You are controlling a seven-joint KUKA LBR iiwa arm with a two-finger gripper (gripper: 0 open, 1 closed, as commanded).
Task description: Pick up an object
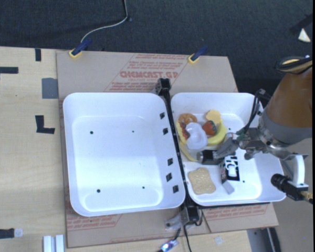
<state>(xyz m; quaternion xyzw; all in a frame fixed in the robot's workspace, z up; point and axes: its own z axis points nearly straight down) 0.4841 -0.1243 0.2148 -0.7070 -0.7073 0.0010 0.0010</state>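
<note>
Toys [202, 130] heaped in my right bin [252, 190] are what I'm after: a yellow banana-like piece, a clear cup and reddish bits, crowded against the divider. A tan biscuit-shaped piece [201, 181] lies apart, nearer the front rim. My end effector [216, 155] sits low just beside the heap's near edge, so the pile lies up and left of it. Whether it's apart or together, I cannot tell.

Objects [202, 140] lie in right bin [252, 193].

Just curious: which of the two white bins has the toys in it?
The right bin, beside the arm; its toy pile and tan slice set it apart.
</note>
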